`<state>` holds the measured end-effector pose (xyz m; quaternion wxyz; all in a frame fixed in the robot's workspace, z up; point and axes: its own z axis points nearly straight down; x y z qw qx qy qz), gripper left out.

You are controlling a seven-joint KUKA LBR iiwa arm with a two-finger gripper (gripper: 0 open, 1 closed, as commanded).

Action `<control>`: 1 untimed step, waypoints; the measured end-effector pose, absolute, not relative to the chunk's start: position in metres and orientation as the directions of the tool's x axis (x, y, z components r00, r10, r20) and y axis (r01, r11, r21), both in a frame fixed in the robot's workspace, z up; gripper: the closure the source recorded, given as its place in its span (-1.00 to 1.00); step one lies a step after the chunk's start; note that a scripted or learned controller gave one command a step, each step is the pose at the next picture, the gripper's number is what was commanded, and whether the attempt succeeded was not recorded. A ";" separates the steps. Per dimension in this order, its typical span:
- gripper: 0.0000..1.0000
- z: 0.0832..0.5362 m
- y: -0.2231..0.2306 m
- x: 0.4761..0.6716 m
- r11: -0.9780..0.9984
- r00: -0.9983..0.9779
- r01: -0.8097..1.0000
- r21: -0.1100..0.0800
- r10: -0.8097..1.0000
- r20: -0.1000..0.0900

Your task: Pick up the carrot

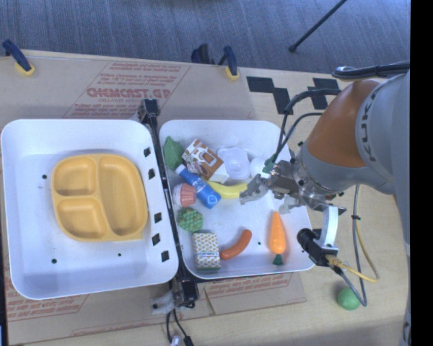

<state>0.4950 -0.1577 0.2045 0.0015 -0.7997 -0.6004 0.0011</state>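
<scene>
The carrot [276,234] is orange with a small green stub at its near end. It lies lengthwise near the front right corner of the right bin [263,130]. My gripper [272,198] hangs just beyond the carrot's far tip, slightly above it. The fingers [253,189] are spread apart with nothing between them. The carrot rests on the bin floor, untouched.
The right bin also holds a yellow banana [232,190], a blue bottle [199,190], a red sausage [236,244], a brown-and-white box [202,158], a clear cup [236,163] and a patterned block [206,251]. A yellow divided plate [99,195] sits in the left bin. A green ball [348,298] lies on the bench.
</scene>
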 end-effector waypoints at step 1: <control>-1.00 0.112 -0.192 0.494 -0.397 0.397 0.918 -0.006 0.918 0.002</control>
